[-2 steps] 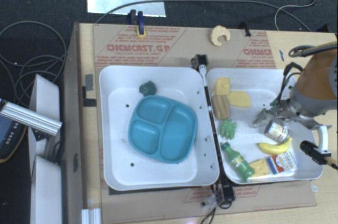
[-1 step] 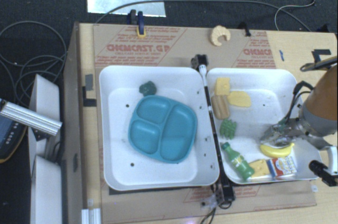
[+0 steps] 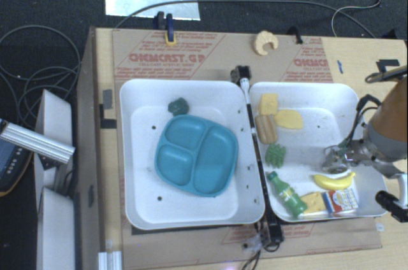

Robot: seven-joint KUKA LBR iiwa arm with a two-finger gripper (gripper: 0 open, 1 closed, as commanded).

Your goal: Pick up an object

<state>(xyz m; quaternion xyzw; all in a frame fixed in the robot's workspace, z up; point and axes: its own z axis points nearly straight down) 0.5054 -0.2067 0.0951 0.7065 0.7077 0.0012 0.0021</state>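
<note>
End effector [image 3: 335,159] is hovering low in the right bin [image 3: 344,95], just above the banana [image 3: 333,181]; grip state cannot be told. Banana is lying beside a small carton [image 3: 343,201].

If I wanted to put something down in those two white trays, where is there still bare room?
Right bin: bare floor in its middle, between the yellow pieces and the banana. Its near edge is crowded: green bottle, banana and carton, with the gripper there. Left bin: the blue plate leaves free strips along the walls.
</note>
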